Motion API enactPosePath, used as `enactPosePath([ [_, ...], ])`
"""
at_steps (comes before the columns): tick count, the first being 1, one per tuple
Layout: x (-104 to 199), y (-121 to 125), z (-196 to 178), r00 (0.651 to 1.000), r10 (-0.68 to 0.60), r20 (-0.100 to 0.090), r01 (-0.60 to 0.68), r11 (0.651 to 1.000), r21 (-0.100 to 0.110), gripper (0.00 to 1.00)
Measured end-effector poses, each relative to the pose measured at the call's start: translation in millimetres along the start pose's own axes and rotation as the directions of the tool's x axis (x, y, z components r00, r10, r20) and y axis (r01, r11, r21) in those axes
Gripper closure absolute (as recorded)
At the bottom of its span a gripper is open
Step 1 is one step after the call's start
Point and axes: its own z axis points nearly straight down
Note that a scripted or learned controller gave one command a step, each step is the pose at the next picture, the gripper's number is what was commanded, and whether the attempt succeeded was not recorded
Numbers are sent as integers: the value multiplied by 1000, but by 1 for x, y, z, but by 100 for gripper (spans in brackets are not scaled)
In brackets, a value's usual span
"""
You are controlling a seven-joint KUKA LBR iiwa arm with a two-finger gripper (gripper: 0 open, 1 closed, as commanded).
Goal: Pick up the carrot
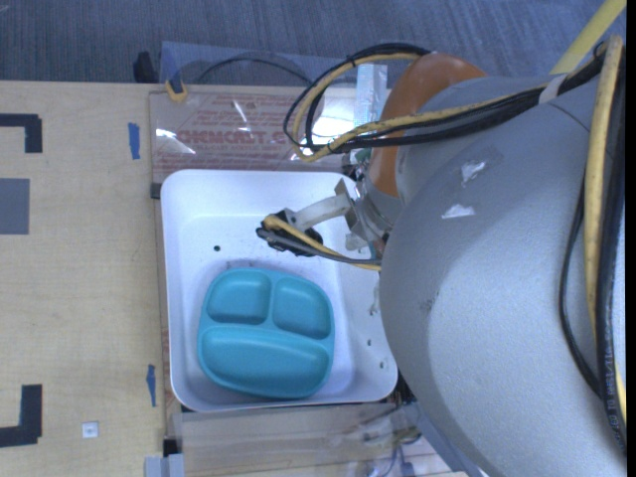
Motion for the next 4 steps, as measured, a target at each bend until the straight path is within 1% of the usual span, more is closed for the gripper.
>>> enactPosePath([
  [1,33,1,-22,1000,3,7,-3,1000,-3,0],
  [2,-11,2,96,966,-258,-1,258,966,17,0],
  [3,27,18,34,899,-438,11,438,899,3,0],
  [4,70,5,125,921,-391,-6,391,920,13,0],
])
